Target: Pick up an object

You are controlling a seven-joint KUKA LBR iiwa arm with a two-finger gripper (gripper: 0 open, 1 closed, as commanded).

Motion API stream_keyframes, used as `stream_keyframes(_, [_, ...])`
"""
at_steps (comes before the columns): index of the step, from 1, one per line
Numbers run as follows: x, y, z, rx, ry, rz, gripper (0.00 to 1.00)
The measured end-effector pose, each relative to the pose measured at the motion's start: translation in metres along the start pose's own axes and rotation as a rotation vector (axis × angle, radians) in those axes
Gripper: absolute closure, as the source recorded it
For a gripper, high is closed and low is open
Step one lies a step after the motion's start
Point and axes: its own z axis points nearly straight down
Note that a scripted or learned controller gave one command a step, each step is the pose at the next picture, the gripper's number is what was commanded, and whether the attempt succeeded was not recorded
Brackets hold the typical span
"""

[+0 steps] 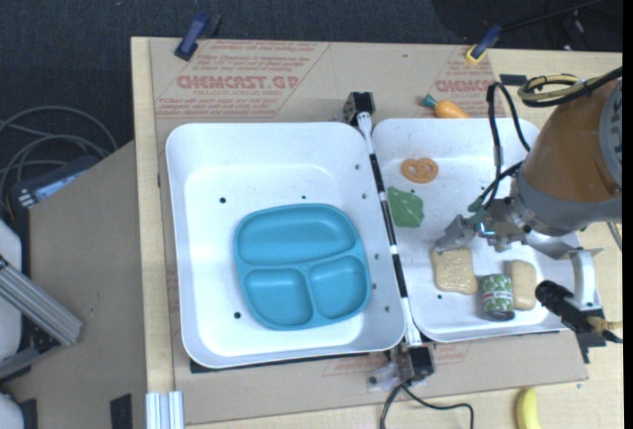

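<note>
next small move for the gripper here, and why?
Probably lower straight down onto the tan bread slice. The gripper sits just above its upper edge in the right bin. The can lies close beside the slice, so keep the descent clear of it.

Red print reading "CHEMCAST G.P" stands on the brown cardboard sheet (237, 76) that covers the desk, above the left bin. The same red print begins again at the right, above the other bin, where it is cut short. The smaller lines around it are too blurred to read.
</note>
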Motion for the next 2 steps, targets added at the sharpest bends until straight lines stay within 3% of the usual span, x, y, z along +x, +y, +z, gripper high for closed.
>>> stream_keyframes(1, [0.015, 0.001, 0.053, -0.001, 0.0, 0.0, 0.0])
stream_keyframes(2, [-0.001, -0.022, 0.053, 0.0, 0.0, 0.001, 0.0])
